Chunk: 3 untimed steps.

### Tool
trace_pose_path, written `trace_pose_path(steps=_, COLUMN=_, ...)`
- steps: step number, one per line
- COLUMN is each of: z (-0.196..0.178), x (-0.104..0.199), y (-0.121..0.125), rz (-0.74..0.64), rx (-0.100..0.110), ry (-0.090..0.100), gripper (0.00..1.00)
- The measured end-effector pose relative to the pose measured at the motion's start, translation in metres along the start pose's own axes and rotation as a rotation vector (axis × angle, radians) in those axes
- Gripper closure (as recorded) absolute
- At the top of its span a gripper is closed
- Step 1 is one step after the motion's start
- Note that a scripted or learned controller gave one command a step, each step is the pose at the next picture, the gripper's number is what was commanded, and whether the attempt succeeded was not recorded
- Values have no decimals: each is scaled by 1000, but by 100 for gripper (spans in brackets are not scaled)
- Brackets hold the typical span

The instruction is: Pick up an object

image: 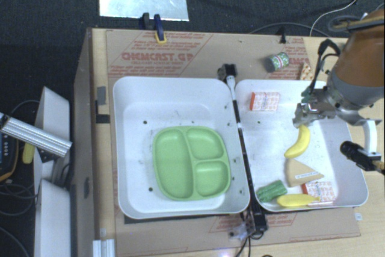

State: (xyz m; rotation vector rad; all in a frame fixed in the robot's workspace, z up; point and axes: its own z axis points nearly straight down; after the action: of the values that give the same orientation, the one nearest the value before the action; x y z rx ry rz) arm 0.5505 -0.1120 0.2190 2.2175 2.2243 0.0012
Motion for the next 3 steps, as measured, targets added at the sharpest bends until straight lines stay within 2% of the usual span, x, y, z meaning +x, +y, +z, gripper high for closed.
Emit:
trace_pose_path(steps=2, z=119, x=-95, y=-14, rz=3, rx=2, ry=-1, gripper=0)
trace_pose_path(steps=3, z=134, x=-95, y=-33, rz=2, rx=0, ry=-1, gripper=0)
